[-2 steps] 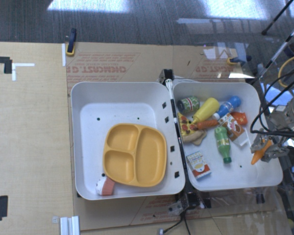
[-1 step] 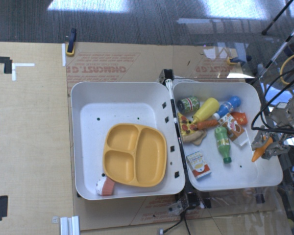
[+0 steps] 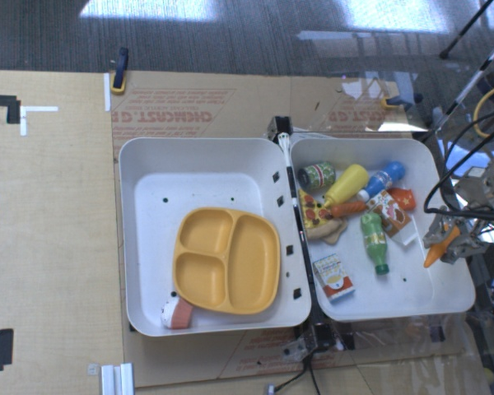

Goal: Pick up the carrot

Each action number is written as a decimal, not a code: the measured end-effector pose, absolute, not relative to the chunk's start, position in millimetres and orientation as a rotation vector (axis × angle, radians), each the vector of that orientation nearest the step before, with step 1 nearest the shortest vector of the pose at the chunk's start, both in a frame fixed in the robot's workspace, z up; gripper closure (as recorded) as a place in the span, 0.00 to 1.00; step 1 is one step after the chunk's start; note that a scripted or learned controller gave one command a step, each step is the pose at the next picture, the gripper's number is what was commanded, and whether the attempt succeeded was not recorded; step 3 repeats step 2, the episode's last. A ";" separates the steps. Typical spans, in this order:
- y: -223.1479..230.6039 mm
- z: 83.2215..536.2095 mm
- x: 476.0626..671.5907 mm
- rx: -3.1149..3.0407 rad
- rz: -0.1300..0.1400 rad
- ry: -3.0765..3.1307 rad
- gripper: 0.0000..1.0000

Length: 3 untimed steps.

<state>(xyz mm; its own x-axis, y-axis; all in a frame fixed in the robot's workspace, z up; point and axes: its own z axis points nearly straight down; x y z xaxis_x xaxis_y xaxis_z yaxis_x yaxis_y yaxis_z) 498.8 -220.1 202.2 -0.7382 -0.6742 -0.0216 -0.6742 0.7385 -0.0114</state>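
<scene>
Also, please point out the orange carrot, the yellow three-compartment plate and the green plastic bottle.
orange carrot (image 3: pixel 435 251), camera view, middle of its body, at the right bin's right edge.
yellow three-compartment plate (image 3: pixel 195 232), camera view, upper-left compartment.
green plastic bottle (image 3: pixel 374 237), camera view, its body.

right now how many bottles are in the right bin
3: a yellow bottle near the bin's top, a blue-capped one beside it to the right, a green one mid-bin. The pile may hide others.

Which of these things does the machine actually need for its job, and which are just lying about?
For the job:
carrot, held at the right bin's right edge
tool

Lying about:
yellow plate
green bottle
yellow bottle
blue bottle
small carton
green can
left bin
</scene>
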 end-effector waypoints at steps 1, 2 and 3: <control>-219.6 211.5 501.3 -1.114 -0.006 2.903 1.00; -219.1 220.8 503.7 -1.100 -0.008 2.900 1.00; -219.1 220.8 503.7 -1.100 -0.008 2.900 1.00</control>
